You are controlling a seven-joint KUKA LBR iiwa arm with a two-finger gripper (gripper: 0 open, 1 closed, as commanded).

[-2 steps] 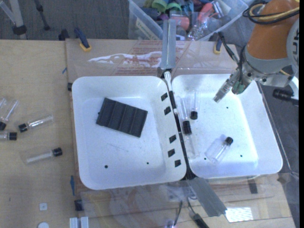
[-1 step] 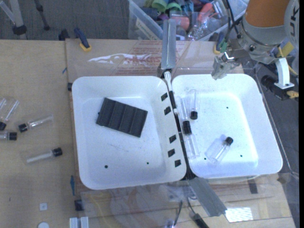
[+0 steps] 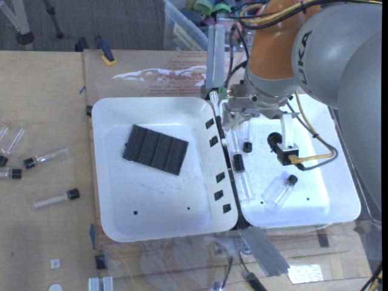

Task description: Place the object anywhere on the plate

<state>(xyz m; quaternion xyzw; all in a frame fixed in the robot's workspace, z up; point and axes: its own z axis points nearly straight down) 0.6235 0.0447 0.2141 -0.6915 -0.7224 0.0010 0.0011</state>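
Camera view shows the gripper (image 3: pixel 237 125) low over the right bin (image 3: pixel 315 206) near clear vials (image 3: pixel 279 190); jaw state I cannot tell. A dark plate (image 3: pixel 156 149) lies in the left bin (image 3: pixel 115 211).

You had the dark ribbed rectangular plate (image 3: pixel 156 150) lying in the left white bin (image 3: pixel 109 211). In the right white bin (image 3: pixel 339 208) the clear plastic vials with black caps (image 3: pixel 279 190) lay under the gripper (image 3: pixel 237 123).
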